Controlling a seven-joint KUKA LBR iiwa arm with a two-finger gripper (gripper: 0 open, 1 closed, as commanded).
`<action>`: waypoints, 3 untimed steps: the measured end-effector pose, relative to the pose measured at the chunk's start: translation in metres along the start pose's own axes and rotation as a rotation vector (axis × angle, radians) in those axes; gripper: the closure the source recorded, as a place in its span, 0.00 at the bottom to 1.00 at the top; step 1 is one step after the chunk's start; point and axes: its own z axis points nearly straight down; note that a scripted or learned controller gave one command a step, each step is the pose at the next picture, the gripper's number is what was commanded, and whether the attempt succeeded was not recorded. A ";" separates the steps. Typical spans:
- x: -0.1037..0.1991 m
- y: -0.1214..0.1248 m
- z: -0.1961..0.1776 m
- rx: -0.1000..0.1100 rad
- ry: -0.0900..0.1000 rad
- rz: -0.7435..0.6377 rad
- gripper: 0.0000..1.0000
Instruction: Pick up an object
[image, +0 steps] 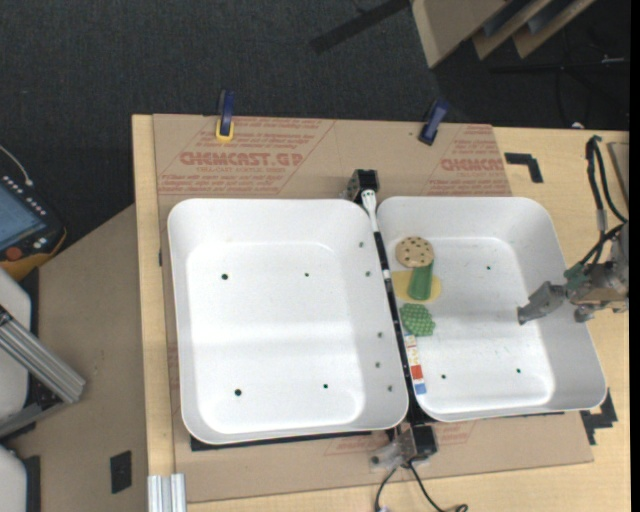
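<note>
Left bin (200, 240) bare; gripper (545, 300), finger state unclear, sits at right bin (540, 225) edge, should cross toward green cylinder (422, 281), descending centered.

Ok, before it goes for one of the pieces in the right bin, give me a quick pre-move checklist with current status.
1. Targets present: ok. The tan perforated disc, green cylinder and green round piece lie in the right bin.
2. Targets separated: not ok. They cluster along the bin's left wall, the cylinder touching the disc.
3. Gripper position: not ok. It sits over the bin's right side, apart from the cluster.
4. Finger state: cannot tell.
5. Path across the bin floor to the cluster: ok.
6. Anything held already: cannot tell.
</note>
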 end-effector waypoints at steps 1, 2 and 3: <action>0.000 0.001 -0.010 -0.003 -0.002 -0.001 1.00; 0.090 0.018 -0.027 -0.004 0.002 -0.010 1.00; 0.016 -0.010 -0.015 0.002 0.001 0.004 1.00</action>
